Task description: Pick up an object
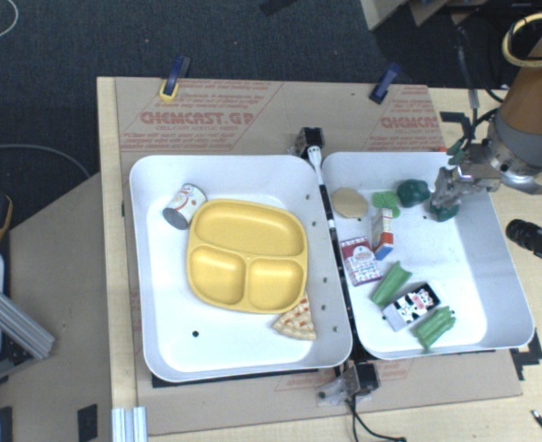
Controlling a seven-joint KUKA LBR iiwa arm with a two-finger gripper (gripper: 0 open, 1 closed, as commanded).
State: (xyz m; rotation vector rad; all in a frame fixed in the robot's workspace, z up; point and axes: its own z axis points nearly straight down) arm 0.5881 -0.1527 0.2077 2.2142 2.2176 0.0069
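My gripper (443, 203) hangs over the upper right part of the right bin (491, 274), coming in from the right. A dark green lump (412, 191) lies just left of it. A small dark green shape (441, 214) sits right at the gripper's tip, and whether it is held is unclear. Further left are a tan round piece (349, 202) and a small green block (385, 200). Below lie a red and white packet (362, 259), a light green piece (389, 282), a black and white box (409, 306) and another green piece (435, 326).
The left bin (151, 247) holds a yellow divided plate (247, 255), a small tipped cup (182, 205) at its upper left and a pizza slice toy (296, 321) at its lower right. A black bar (324, 212) divides the bins. Clamps (171, 77) hold the board's far edge.
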